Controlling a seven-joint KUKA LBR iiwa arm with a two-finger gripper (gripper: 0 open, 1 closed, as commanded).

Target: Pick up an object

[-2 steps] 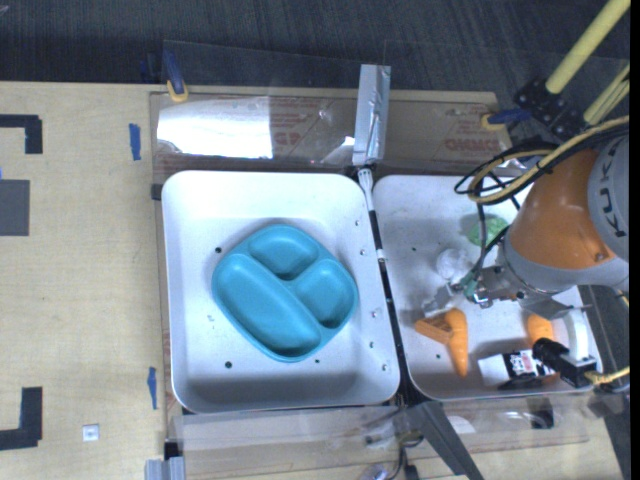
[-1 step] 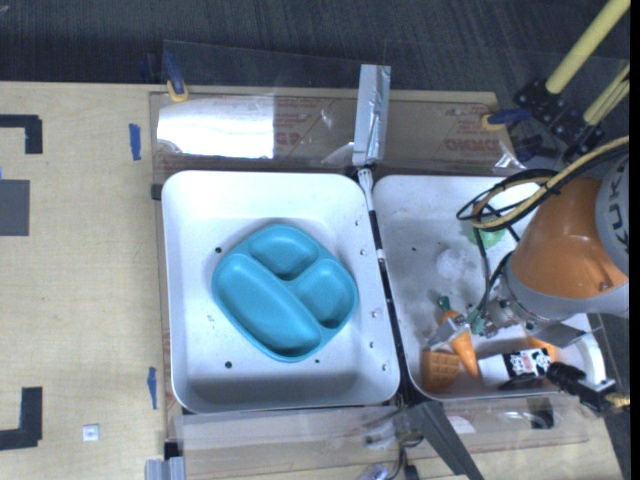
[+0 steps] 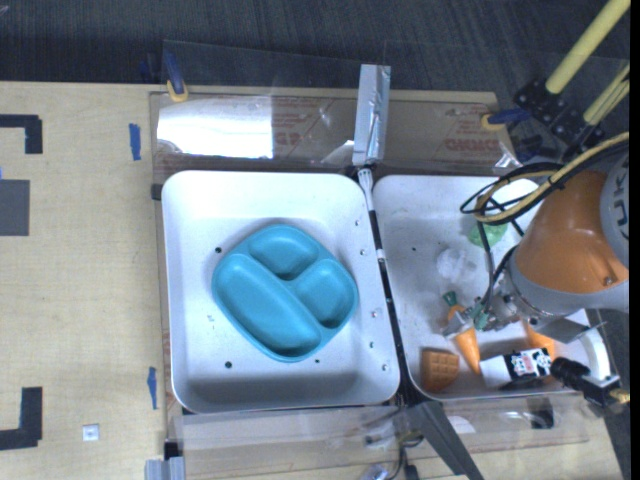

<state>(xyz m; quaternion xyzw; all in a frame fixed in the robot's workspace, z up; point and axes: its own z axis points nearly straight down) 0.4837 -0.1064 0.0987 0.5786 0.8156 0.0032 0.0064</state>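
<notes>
Tool low over right bin clutter

Tool (image 3: pixel 480 316) sits among small items; cannot tell its state from above. Orange carrot-like piece (image 3: pixel 467 346) lies just beside it, waffle-like piece (image 3: pixel 438 368) nearer. Judgement: centre on one piece, descend straight, avoid neighbours

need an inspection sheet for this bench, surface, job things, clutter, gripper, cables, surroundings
surface: two shallow white bins side by side, left bin and right bin, on a light wooden bench
job's things: blue three-compartment plastic tray in the left bin; orange waffle-textured block and orange carrot-shaped toy in the right bin
clutter: small green item, clear crumpled piece
grippers: grey arm with orange band above the right bin; gripper near the carrot toy, state unclear
cables: black and yellow loops by the arm
surroundings: blue tape marks, clear panels behind the bins
</notes>
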